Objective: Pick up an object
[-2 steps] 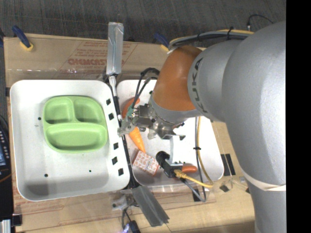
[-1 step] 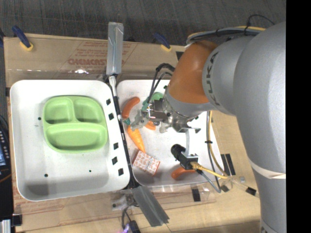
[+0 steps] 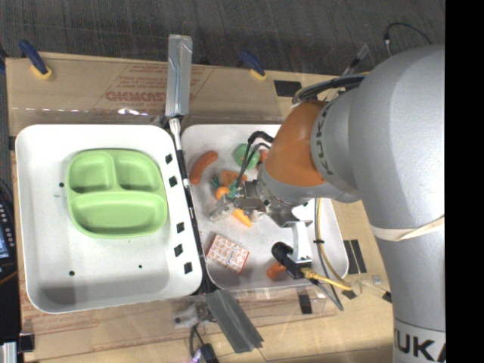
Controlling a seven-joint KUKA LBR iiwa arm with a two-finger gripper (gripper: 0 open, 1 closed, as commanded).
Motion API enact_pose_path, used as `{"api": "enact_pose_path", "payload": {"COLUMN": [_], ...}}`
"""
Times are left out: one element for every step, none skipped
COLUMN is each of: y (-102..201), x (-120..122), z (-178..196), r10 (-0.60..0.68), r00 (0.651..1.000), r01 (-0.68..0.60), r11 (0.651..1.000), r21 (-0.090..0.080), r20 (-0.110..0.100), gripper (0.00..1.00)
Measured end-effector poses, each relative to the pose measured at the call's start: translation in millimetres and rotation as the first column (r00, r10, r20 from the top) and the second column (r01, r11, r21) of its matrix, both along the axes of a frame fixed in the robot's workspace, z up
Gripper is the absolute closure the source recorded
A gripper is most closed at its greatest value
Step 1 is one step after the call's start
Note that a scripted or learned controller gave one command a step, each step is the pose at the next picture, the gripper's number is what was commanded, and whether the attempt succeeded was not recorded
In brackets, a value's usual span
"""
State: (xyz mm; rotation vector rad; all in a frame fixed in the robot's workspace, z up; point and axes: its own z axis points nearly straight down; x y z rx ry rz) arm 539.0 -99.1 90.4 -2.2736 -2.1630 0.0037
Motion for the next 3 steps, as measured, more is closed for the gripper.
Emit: {"api": "enact_pose_path", "payload": {"y": [0,-11,27], "x": [-1,11,56], "z": [8,2,101], "r10": [0.006,-0.098,0.111], "r00": [1.000,0.995,0.994], "r01": [-0.006,0.098,-0.111], "r11": [1.000,0.995,0.994], "r21": [-0.001,-0.001,0.000], "r20": [-0.004,0.002,0.002], "gripper": [1.00,1.00,1.00]}}
